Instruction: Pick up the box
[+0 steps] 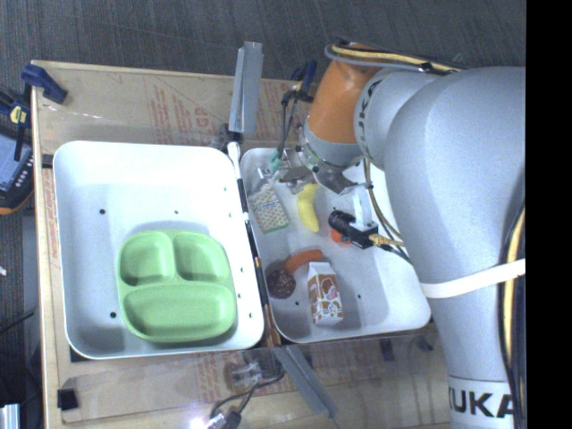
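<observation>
The left bin [80, 239] holds a green divided tray [177, 286] with three compartments, lying flat toward the bin's near side. Just past the shared edge, the right bin [393, 307] carries several small things: a pale, grid-patterned sponge-like pad [268, 210] near its far left corner, a dark round object [281, 282] below it, and a reddish sausage-shaped piece [306, 257] touching that round object's upper right. The box [324, 295], a small carton with a white top and a red-brown printed face, lies just right of the dark round object, near the bin's front wall. A yellow banana-like piece [307, 208] sits farther back, right of the pad. The gripper [284, 166] hangs over the bin's far end, above the pad and the yellow piece, well apart from the box; whether it is open or closed cannot be told.
</observation>
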You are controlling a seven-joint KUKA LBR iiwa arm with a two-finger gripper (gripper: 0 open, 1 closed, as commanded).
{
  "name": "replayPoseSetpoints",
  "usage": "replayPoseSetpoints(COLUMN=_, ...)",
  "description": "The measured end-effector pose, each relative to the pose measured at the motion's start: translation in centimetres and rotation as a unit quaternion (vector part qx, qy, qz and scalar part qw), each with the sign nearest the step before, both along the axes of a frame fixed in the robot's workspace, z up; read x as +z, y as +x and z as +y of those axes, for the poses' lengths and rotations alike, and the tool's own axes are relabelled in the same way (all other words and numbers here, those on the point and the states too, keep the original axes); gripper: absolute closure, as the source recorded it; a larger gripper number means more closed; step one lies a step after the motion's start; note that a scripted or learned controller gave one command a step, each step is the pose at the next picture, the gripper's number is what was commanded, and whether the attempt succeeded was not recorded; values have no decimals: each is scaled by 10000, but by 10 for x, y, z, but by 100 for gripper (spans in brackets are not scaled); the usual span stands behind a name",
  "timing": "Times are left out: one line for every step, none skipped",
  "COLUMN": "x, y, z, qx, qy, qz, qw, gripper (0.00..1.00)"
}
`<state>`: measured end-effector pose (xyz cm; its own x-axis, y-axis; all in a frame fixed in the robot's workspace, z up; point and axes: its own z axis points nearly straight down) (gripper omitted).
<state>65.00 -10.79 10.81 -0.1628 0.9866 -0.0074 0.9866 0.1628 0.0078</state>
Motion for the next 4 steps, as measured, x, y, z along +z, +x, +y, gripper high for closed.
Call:
replayPoseSetpoints(x=-9, y=-35, z=1, qx=605, qy=-56, qz=-32, qw=9981, gripper=0)
replayPoseSetpoints(x=-14, y=-35, z=0, qx=-478, qy=9, qz=32, qw=9989, gripper=0)
replayPoseSetpoints(x=-4, y=-34, z=2, qx=-452, qy=14, qz=32, qw=9990, gripper=100)
replayPoseSetpoints(x=84, y=-35, z=44, qx=731, qy=25, qz=48, qw=9973, gripper=100)
